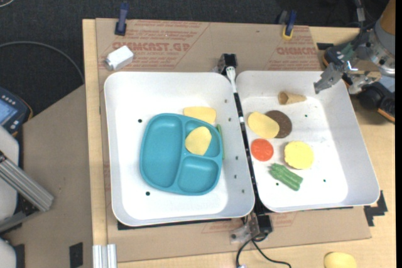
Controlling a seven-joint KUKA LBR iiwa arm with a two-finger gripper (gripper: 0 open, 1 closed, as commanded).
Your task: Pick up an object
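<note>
Metal gripper (331, 75) hangs over the far right corner of the right bin (352, 154), reached in from the right on a grey wrist; how far its fingers stand apart cannot be told, and nothing shows between them. Just beside it in the bin lies a small tan cone (292, 97). Nearer the middle sit a yellow piece (262, 124) touching a brown disc (281, 123), a red round (262, 149), a yellow round (298, 155) and a green pod (286, 176). The left bin (125, 154) holds a blue divided plate (169, 157) with a yellow slice (198, 140) on it and another yellow piece (201, 115) at its far edge. Both bins rest on a cardboard sheet (188, 41) clamped to the bench, with dark carpet beyond.
</note>
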